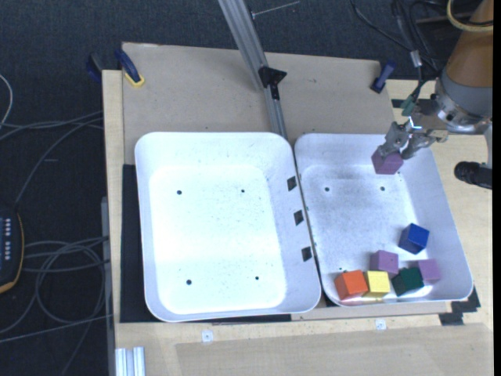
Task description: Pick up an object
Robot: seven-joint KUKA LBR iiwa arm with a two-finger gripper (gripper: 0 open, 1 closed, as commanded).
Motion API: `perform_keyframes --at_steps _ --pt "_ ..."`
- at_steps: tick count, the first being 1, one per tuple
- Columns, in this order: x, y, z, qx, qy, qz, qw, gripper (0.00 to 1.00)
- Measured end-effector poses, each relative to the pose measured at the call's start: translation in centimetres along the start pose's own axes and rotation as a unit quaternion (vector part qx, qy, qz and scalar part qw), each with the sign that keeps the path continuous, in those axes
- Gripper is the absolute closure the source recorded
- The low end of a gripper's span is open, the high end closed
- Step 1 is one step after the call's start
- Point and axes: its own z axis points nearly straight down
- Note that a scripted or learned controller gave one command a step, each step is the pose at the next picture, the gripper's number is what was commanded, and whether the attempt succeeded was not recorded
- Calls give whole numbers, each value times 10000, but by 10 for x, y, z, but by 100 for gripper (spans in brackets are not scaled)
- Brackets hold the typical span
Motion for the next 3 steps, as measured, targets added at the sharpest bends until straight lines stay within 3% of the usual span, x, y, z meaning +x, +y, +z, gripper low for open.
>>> perform_keyframes --at_steps 1,3 --pt "48 11 1 -8 -1 -2 10000 100" --pt "174 9 -5 -15 7 -10 10000 100"
